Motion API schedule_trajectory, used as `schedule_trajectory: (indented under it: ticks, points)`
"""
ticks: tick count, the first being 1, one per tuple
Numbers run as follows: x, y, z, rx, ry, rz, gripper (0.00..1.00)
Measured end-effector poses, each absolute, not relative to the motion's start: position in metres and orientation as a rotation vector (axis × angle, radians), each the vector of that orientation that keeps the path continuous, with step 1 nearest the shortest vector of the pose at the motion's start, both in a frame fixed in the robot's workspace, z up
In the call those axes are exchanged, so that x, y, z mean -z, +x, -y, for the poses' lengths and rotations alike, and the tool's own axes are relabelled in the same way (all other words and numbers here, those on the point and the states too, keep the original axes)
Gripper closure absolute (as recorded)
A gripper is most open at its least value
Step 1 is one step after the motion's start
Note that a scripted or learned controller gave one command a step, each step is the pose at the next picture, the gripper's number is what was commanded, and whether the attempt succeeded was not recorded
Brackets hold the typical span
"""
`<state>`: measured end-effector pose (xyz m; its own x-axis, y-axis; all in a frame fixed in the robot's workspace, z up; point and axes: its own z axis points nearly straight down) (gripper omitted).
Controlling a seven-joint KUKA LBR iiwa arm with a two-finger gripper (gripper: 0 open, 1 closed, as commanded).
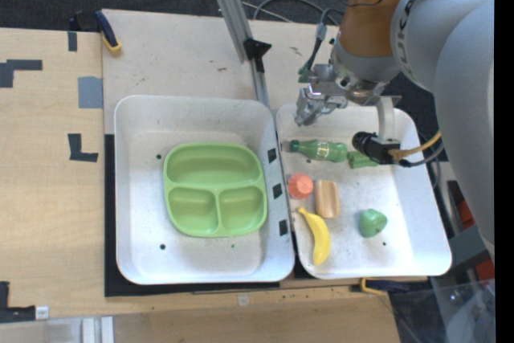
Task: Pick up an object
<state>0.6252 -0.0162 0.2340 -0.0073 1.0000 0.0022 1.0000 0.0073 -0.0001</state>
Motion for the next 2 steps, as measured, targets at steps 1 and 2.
schedule_trajectory:
  ticks: [1,2]
  points:
    - [-0.224,0.631,-0.032,-0.001,-2.213,2.226,1.0]
    - [-0.216,0.64,-0.078,-0.001,-2.214,2.227,1.0]
